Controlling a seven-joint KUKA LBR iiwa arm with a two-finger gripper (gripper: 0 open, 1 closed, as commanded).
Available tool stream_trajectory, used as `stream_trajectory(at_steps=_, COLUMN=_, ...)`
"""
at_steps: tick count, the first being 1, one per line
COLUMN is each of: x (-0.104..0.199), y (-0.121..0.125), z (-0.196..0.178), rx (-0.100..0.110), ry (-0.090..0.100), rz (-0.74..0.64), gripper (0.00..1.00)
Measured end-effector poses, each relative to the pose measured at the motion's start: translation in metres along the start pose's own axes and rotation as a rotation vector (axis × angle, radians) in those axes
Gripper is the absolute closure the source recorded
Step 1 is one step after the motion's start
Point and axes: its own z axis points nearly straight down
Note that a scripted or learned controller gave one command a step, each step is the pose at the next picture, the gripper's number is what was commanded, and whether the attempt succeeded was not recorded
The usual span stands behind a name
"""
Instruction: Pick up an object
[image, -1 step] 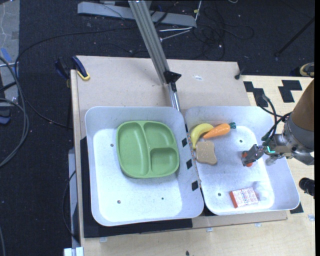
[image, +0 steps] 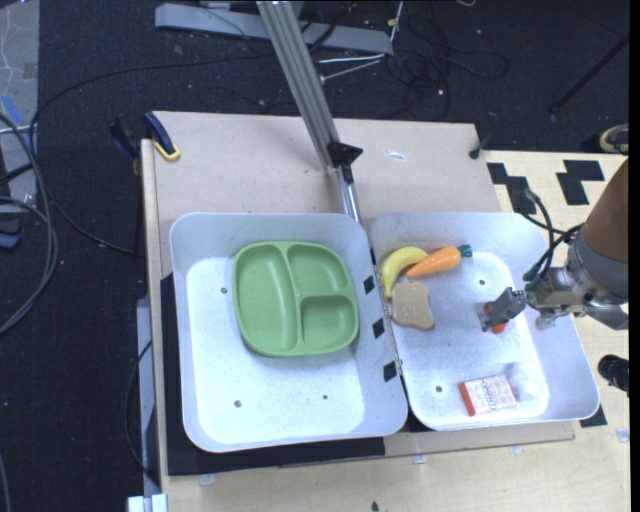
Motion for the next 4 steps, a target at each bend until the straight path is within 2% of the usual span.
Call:
stream_trajectory(at_steps=2, x=-0.015, y=0.011, z=0.11, rx=0.003, ry=0.0, rz=0.003, gripper=0.0)
stream_trajectory(at_steps=3, x=-0.015, y=0.012, z=0.131, rx=-0.002, ry=-0.001, rz=0.002, gripper=0.0)
stream_trajectory(at_steps=4, x=-0.016, y=0.013, z=0.119, rx=-0.008, ry=-0.004, rz=0.004, gripper=1.0)
